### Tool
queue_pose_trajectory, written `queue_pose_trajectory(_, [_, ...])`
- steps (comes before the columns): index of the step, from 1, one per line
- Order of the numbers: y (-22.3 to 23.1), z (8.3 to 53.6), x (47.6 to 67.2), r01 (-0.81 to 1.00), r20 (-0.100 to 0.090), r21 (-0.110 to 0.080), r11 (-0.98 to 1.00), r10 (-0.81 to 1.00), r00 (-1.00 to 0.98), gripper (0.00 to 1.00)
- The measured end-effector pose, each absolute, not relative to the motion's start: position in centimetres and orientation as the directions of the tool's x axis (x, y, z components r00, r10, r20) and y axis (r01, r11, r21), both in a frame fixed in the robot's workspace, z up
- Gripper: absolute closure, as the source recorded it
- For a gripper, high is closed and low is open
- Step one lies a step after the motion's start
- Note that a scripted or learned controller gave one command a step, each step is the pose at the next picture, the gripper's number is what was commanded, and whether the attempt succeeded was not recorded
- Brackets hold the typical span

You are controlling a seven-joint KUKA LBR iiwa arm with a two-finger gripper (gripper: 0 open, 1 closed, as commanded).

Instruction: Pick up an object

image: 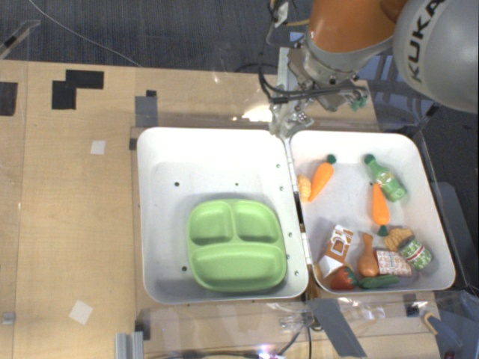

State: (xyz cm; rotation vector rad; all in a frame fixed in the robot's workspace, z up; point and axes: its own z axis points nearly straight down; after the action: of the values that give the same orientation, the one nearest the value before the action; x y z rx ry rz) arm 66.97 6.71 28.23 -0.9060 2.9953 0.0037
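My pincer (283, 123) hangs just past the far rim of the two white bins, right over the seam where they meet. From this view I cannot tell how wide it stands, and I see nothing caught in it.

I take the green divided tray (236, 244) as my landmark; it lies in the left bin (161, 170), toward the near side. Everything else sits to the right of that tray, in the right bin (423, 167). Closest to the tray, beside the seam, is a small yellow-orange piece (304, 188), touching a carrot (322, 178) that leans away up and to the right. Farther right a green bottle (385, 179) lies tilted, with a second carrot (380, 205) just below it. At the near end of that bin, right of the tray's lower corner, a heap is crowded together: a small carton (338, 247), a brown drumstick (367, 256), a red piece (341, 278), a green pod (379, 281), a printed packet (393, 264) and a small can (416, 253).

The pincer is well apart from all of these things.
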Motion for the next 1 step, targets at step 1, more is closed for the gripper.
queue_pose_trajectory(1, [2.58,29.64,59.27,-0.741,-0.009,-0.007,0.671,-0.741,-0.671,1.0])
